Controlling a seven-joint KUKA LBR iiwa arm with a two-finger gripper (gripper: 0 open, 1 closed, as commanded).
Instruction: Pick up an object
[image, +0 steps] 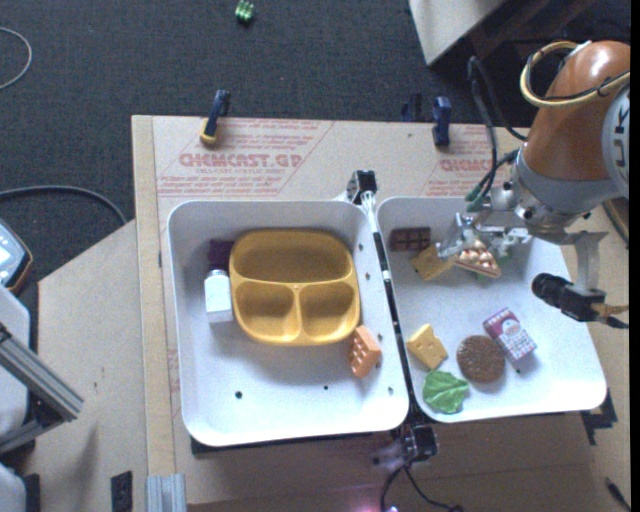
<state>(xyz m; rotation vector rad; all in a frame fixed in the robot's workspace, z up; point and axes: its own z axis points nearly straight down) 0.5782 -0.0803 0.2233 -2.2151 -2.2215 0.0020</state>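
The arm reaches in from the right, its orange band high at the upper right, and its hand (470, 238) is low over the far part of the right bin (590, 385). Whether the hand is open or closed cannot be told from this angle; a pizza slice toy (478, 261) lies right at its tip, tilted, with a tan wedge-shaped piece (432, 263) touching it on the left. Just beyond them, near the bin's far left corner, lies a brown chocolate bar (409, 239). Nearer the front of the same bin are a yellow cheese wedge (427, 347), a round brown cookie (481, 358), a small pink-and-white carton (510, 335) just beside the cookie, and a green leaf toy (444, 391) at the front edge. The left bin (190, 400) holds a yellow divided plate (294, 285), a white bottle (218, 295) and a dark purple item (220, 252) against the plate's left side, and an orange block (365, 350) near the plate's front right corner. Both bins sit on the table (150, 200).
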